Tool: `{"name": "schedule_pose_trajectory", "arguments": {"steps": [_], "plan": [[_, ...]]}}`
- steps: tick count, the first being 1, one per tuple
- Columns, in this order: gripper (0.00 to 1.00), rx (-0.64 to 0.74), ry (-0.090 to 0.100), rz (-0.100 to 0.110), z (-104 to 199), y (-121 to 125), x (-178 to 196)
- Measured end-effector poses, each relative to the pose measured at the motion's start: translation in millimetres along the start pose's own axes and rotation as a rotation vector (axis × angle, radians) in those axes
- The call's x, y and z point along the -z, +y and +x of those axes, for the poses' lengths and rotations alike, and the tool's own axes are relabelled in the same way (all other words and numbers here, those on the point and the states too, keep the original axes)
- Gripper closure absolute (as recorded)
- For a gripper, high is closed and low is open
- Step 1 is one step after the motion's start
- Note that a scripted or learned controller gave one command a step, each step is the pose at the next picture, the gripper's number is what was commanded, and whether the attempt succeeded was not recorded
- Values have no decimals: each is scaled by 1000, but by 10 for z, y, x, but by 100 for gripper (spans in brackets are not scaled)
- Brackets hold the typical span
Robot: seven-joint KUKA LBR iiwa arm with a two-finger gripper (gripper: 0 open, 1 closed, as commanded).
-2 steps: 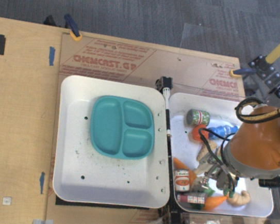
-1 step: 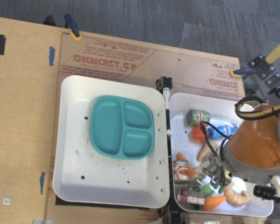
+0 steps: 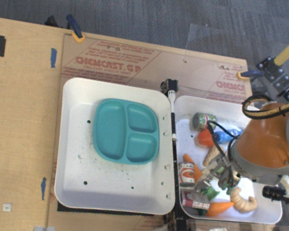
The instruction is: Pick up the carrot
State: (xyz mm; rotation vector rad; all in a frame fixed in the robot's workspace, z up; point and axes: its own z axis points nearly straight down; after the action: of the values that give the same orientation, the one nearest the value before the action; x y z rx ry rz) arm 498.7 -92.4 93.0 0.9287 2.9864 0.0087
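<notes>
Hovering: jaws [image 3: 216,178] low over the clutter in the right bin [image 3: 267,214]
Jaws: cannot tell how far apart, nothing clearly between them
Carrot [image 3: 220,207]: near the right bin's front edge, just beside the jaws
Left bin [image 3: 72,128]: teal divided plate [image 3: 127,131] at its middle

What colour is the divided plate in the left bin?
Teal, seen in the camera view: plate.
</notes>
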Motion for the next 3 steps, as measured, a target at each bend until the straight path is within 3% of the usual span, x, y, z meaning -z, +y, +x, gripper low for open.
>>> {"name": "schedule_pose_trajectory", "arguments": {"steps": [2,3], "plan": [[100,140,-18,-2,65,-61,2],[100,91,-16,-5,70,-61,1]]}}
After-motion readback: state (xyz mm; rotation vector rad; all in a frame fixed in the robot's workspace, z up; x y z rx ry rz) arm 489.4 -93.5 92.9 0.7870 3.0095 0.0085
